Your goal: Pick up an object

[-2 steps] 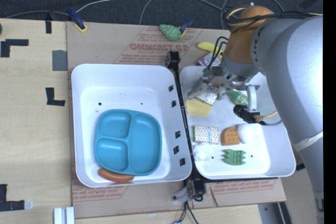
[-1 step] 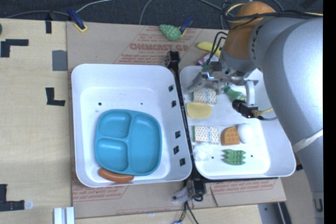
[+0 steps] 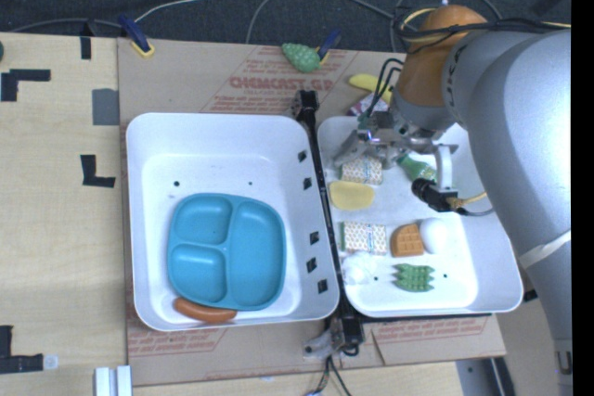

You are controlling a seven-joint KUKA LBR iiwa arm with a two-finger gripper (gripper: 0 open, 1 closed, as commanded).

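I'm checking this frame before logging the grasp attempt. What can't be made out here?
- The gripper: the camera view looks down over the wrist, so the arm's own body hides its tips and any contact.
- The green item by the wrist: partly covered by the arm, too little shows to identify it.
- The right bin: its far right corner lies under the arm.
- The yellow item beyond the bin: partly hidden by cables.

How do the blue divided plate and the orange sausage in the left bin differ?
The blue divided plate is broad, flat and split into three compartments; the orange sausage is a thin, slightly curved rod. The plate sits near the middle of the left bin, while the sausage lies along the bin's near wall, tucked against the plate's lower edge. Both lie flat in the same bin, away from the arm.
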